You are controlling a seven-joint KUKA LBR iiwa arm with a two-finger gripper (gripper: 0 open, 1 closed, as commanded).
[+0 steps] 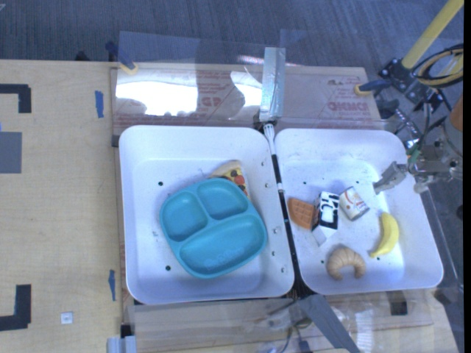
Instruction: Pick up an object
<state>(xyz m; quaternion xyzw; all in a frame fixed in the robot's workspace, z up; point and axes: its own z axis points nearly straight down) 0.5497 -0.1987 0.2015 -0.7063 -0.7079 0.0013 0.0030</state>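
Hangs over the far right part of the right bin [419, 271], gripper [385, 181] pointing in from the bench's edge, nothing visibly held. No telling from this slant whether released or clenched.

Closest to the gripper, just beside and a little nearer the camera: a small white box [354, 203] with a brown face, tilted. Beyond that box from the gripper, touching or nearly so: a black-and-white carton [328, 209], then a flat orange waffle piece [302, 212] against the wall between the bins. Nearer the camera from the gripper, on its own: a banana [387, 234], lying roughly along the bin's right wall. Farther on toward the front rim: a croissant [346, 262], well apart from the rest. Far across from the gripper, in the left bin [140, 197]: a blue divided plate [213, 228] with a pizza slice [232, 173] poking out from under its far edge.

Likely at the approach stage of the pick, with no object chosen by contact yet. Best bet, judging by reach and spacing: the banana or the croissant, each with bare bin floor around it. For the banana, better to close across the narrow width near mid-length, not along the curve. Worth avoiding the box unless descending squarely, given the carton crowding one side and the risk of nudging both. Advisable to come straight down, close only once low enough, then lift slowly and check for something actually caught.
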